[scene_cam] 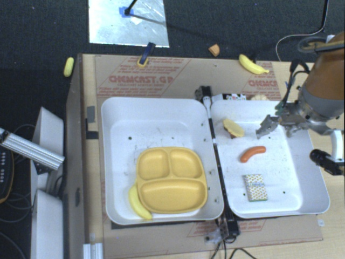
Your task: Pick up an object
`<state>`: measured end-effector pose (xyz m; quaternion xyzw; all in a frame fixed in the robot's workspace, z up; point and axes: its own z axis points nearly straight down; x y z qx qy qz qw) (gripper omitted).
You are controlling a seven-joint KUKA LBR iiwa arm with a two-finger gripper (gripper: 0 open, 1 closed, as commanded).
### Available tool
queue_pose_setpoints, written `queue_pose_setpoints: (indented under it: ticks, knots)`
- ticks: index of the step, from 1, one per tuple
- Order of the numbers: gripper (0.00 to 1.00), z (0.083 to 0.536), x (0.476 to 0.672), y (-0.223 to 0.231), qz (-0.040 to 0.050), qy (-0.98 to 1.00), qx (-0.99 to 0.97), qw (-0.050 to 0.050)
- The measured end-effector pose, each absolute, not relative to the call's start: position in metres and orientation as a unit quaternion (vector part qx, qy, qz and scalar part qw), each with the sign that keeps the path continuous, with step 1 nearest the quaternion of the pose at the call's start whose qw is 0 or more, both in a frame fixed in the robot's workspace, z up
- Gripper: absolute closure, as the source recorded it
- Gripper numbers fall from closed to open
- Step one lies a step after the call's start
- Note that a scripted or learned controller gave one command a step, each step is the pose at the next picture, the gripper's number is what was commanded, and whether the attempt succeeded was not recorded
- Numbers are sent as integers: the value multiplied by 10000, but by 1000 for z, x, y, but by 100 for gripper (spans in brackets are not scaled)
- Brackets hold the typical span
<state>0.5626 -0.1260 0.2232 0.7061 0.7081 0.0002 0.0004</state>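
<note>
**Three objects in the right bin, claw above its far edge**

Three small objects are counted in the right bin (302,198). An orange sausage-shaped piece (253,154) lies near the middle of its floor. A pale yellow wedge with a dark underside (233,127) rests near the far left corner, and a small patterned block (255,188) lies towards the near side. All three are set apart from one another.

The claw (268,126) is seen over the far part of this bin, right of the wedge and beyond the sausage-shaped piece. Nothing is seen between its fingers; whether they are spread or closed cannot be told, since they appear as one grey blur. The arm (323,85) is cut off by the right edge.

In the left bin (116,144) one yellow divided tray (171,179) with three compartments is placed, and one banana (138,204) is partly tucked under its near left corner.

On the table (161,74) beyond the bins, a second banana (252,65) and one small orange lump (214,50) are found. A yellow cylinder (68,66) lies just off the table's left edge.
</note>
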Motion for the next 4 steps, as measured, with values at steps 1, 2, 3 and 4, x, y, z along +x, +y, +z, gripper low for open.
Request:
queue_pose_setpoints:
  ticks: [1,2,3,4]
  knots:
    - [0,123,579,-124,-3,7075,7067,-6]
    - [0,84,560,-107,2,7073,7069,-1]
    - [100,95,561,-108,10,7075,7067,9]
    - [100,185,574,-37,15,7085,7058,10]
